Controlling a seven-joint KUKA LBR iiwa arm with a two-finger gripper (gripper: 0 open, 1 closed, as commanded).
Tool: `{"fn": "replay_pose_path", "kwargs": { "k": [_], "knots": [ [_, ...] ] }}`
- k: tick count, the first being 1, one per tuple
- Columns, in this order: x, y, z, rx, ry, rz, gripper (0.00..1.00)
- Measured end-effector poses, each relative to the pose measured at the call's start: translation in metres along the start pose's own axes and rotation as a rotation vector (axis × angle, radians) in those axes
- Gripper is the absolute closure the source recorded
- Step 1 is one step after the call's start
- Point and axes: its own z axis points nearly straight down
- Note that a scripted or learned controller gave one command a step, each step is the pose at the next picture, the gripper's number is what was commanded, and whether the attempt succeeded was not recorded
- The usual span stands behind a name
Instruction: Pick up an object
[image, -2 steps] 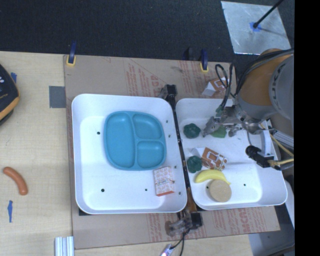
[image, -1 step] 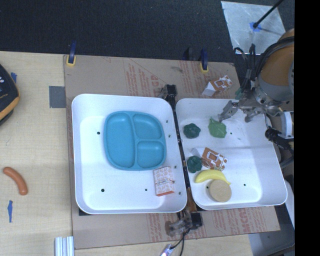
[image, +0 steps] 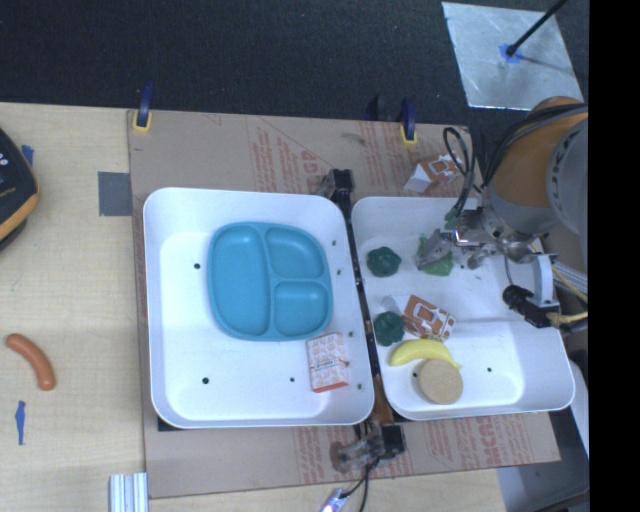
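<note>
My gripper (image: 443, 246) is low in the far part of the right bin (image: 540, 385), reaching in from the right. A light green object (image: 436, 265) lies right under its tip, touching or nearly so; I cannot tell whether it is held. Also in this bin are two dark green lumps, one near the far left wall (image: 383, 262) and one further forward (image: 388, 326). An orange-and-white packet (image: 428, 318), a yellow banana (image: 422, 351) and a round tan disc (image: 439, 382) lie toward the front.
The left bin (image: 175, 395) holds a blue divided plate (image: 270, 280) and a small red-and-white packet (image: 328, 361). Another packet (image: 432, 172) lies on the cardboard behind the right bin. A toy sausage (image: 32, 360) rests on the bench at far left. Black cables (image: 530, 305) hang beside the wrist.
</note>
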Motion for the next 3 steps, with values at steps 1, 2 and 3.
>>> {"fn": "replay_pose_path", "kwargs": {
  "k": [1,2,3],
  "knots": [
    [-0.001,0.0,-0.011,0.0,-0.001,-0.002,1.0],
    [0.002,-0.043,-0.103,-0.004,0.0,0.002,1.0],
    [0.003,-0.043,-0.102,-0.002,0.0,0.002,0.0]
  ]
}}
